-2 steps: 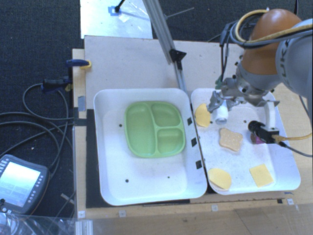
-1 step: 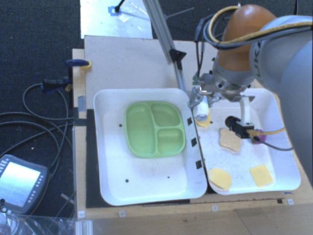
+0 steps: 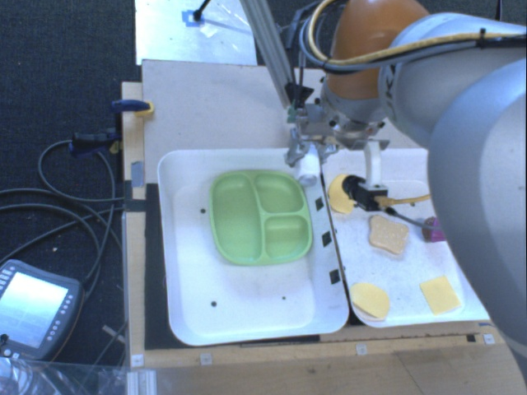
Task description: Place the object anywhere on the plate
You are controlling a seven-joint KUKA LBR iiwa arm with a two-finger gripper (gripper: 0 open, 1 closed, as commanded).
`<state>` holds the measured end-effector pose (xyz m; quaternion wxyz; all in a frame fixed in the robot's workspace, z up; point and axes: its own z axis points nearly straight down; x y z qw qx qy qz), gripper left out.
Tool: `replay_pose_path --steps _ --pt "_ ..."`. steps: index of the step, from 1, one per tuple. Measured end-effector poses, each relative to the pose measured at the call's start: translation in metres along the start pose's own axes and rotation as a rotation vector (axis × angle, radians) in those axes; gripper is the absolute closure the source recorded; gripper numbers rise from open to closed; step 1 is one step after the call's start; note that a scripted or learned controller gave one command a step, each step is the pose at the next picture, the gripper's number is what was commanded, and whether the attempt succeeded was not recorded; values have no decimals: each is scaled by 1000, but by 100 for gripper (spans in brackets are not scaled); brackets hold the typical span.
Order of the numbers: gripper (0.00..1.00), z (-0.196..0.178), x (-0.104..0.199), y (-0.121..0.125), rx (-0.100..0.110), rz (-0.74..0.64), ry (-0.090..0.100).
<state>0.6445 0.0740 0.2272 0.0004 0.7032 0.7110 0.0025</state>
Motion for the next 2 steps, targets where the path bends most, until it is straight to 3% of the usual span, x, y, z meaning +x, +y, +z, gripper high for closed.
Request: replay_pose_path --steps 1,2 --pt "100 -12 47 20 -1 1 0" --pt "100 -11 59 12 4 4 -3"
